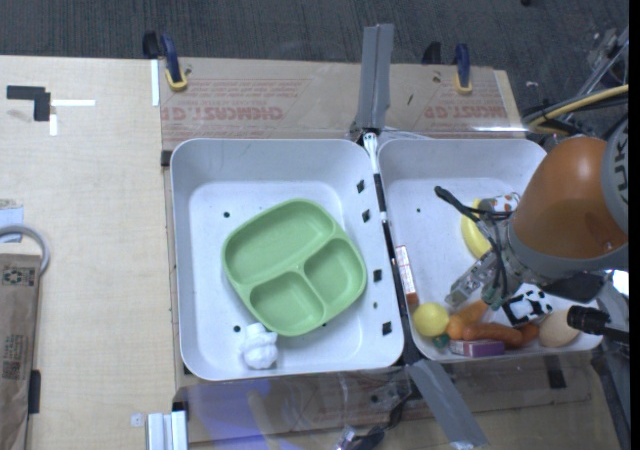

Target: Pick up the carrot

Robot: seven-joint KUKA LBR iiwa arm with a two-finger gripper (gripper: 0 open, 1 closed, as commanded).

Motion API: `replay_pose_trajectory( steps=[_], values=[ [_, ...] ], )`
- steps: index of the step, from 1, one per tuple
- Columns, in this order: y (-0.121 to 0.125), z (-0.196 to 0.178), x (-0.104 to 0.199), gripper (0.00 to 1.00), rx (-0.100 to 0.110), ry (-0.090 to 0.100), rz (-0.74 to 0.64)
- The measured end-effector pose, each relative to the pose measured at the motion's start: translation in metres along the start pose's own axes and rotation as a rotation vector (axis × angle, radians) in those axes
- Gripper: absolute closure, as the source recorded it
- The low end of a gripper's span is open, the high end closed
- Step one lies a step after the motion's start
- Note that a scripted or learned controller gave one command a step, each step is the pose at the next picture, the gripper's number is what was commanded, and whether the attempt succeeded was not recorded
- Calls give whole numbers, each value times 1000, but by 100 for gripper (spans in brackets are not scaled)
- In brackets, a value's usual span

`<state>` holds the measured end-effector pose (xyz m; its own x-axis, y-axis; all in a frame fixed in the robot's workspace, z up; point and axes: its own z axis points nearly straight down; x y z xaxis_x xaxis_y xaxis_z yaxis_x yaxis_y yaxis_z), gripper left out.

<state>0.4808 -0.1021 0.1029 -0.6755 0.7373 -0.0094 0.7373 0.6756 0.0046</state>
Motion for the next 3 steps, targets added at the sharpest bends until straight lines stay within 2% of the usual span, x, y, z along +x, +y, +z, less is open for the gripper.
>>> replay_pose_trajectory(
  steps=[1, 2, 3],
  values=[
    [11, -89, 14, 100, 6, 8, 254],
    [11, -89, 14, 0, 6, 8, 254],
    [73, -113, 81, 0, 5, 7, 278]
  ],
)
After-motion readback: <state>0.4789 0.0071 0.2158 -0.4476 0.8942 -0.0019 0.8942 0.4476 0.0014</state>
